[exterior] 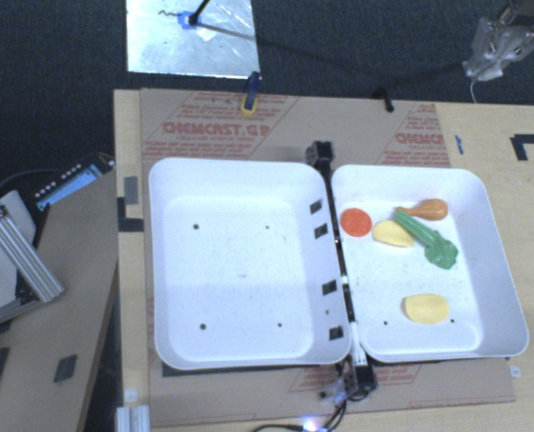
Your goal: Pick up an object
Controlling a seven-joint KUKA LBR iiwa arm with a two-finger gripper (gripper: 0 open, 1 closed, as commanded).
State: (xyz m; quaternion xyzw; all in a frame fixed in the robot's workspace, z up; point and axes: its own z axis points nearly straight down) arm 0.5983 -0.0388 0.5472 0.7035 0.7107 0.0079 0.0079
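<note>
The gripper (501, 48) is seen at the upper right corner of the view, above the dark floor beyond the bench's far edge, well apart from both bins. Jaw state cannot be told; detail is too blurred. Nothing is seen held.

In the right bin (501, 268) five items are noted: a red disc (356, 221) near the divider, an orange drumstick-shaped piece (423, 210), a pale yellow piece (392, 233) touching a green leafy piece (429, 241), and a yellow piece (426, 309) lower down. The left bin (239, 264) lies beside it.
</note>
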